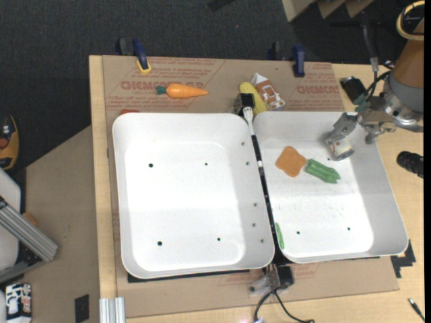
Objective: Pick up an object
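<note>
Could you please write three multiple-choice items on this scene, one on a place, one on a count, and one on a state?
1. Where does the toy carrot lie?
A. In the left bin
B. On the board behind the left bin
C. In the right bin

2. How many loose things lie on the floor of the right bin?
A. Two
B. Four
C. Six

3. How does the gripper stand?
A. Over the left bin
B. Gripping the carrot
C. Over the right bin, up and to the right of the green piece

Answers:
1 B, the carrot rests on the cardboard above the left bin's far rim.
2 A, the orange piece and the green piece lie there side by side.
3 C, the gripper hangs just beyond the green piece, near the bin's far right part.
</note>
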